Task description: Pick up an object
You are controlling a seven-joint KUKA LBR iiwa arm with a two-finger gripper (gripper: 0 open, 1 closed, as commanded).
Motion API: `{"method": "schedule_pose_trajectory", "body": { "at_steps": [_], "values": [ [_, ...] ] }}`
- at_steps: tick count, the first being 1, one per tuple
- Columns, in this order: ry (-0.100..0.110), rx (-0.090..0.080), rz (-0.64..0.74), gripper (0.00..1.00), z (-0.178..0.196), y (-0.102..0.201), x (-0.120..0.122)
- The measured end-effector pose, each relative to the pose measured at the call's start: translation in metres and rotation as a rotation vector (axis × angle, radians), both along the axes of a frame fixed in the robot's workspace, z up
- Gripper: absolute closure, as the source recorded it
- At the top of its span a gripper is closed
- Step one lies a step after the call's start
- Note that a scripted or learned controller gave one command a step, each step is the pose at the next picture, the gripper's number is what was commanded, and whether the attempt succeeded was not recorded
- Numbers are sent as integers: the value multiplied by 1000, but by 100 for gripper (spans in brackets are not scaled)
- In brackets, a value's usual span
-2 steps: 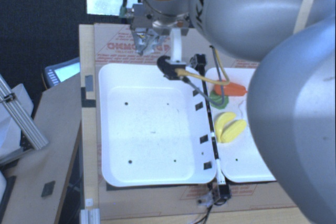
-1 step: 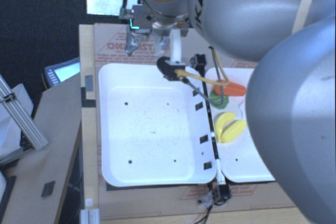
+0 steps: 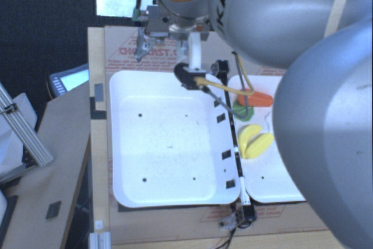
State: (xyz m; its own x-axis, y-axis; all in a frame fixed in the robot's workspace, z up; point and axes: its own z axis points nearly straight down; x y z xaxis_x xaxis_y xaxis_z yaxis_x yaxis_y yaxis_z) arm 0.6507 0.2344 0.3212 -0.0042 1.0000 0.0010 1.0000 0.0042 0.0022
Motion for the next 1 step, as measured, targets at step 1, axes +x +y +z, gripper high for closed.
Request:
{"method": "schedule_pose_trajectory", "body": {
  "at_steps": [1],
  "values": [
    [0, 0, 0, 0, 0, 0, 0]
  ]
}}
